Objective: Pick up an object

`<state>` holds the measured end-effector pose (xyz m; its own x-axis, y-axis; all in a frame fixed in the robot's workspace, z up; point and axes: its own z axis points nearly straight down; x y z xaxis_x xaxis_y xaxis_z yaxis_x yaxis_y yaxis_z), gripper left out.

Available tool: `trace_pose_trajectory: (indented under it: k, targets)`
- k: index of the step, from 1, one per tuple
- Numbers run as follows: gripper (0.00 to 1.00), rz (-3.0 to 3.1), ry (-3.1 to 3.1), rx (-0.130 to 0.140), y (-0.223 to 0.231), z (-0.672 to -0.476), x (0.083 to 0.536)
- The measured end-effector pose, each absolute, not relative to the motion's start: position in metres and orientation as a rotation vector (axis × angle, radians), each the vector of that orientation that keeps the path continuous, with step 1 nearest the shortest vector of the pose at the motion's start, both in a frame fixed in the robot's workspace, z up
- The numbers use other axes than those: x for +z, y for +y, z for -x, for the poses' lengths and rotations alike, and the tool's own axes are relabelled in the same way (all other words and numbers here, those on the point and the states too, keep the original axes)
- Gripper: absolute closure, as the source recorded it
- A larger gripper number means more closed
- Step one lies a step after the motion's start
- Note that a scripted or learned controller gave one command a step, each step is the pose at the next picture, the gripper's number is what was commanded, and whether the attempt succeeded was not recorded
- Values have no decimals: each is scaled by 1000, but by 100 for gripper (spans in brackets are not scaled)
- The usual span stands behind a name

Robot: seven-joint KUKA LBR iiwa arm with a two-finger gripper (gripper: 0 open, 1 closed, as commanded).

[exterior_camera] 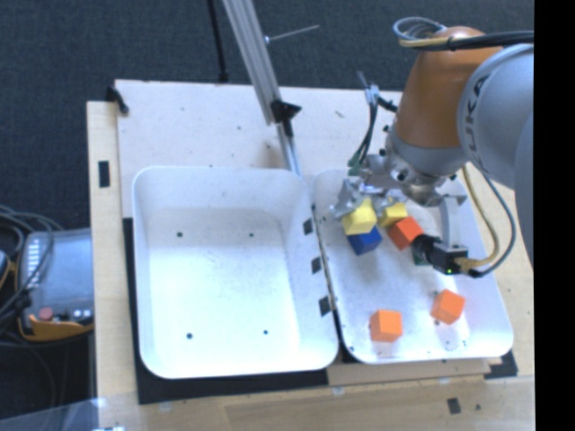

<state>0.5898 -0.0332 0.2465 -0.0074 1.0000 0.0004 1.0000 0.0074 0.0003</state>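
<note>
My gripper [358, 197] hangs low over the upper left part of the right bin [485, 330], under the orange-banded wrist. Directly beneath it is a yellow block [361, 217] that rests against a blue block [365, 241]. I cannot tell whether the gripper touches the yellow block. Just to the right lie a second yellow block [394, 212] and a red-orange block [406, 232]. Two orange cubes [386, 324] [447, 306] sit near the bin's front edge, apart from the gripper.
The left bin [153, 241] adjoins the right one along a shared wall. A slanted aluminium bar [256, 52] rises behind the bins. Cables and a black connector [440, 257] hang from the wrist over the right bin.
</note>
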Motion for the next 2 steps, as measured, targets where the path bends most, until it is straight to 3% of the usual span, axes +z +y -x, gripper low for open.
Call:
trace_pose_trajectory:
  k: [2]
  targets:
    - [100, 2218, -2225, 0, 63, -613, 256]
